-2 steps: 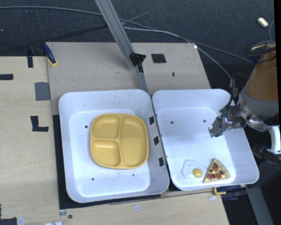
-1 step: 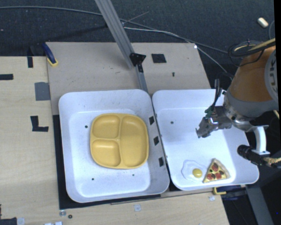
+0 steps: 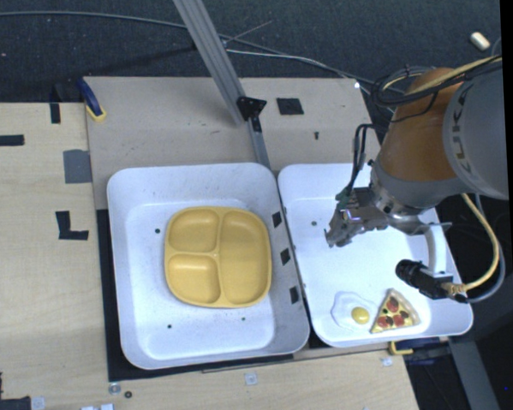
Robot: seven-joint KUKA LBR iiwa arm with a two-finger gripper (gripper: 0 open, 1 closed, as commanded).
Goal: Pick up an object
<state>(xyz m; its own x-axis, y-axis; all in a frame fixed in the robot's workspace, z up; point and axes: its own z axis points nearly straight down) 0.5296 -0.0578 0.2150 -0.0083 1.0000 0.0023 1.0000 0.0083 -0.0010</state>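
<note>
So far nothing is lifted: your end effector (image 3: pixel 338 234) hangs over the right bin (image 3: pixel 315 265), grip state unclear; fried egg (image 3: pixel 351 311) and pizza slice (image 3: pixel 393 312) remain.

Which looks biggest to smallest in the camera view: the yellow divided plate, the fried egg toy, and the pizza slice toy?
1. yellow divided plate, by far the largest.
2. and 3. pizza slice toy and fried egg toy: look alike, too close to rank.

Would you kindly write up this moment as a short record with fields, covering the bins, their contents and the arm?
left bin: holds a yellow divided plate, lying flat near its middle
right bin: holds a toy fried egg and a toy pizza slice, side by side at its near edge
gripper: over the right bin, apart from both toys
held object: none visible
</note>
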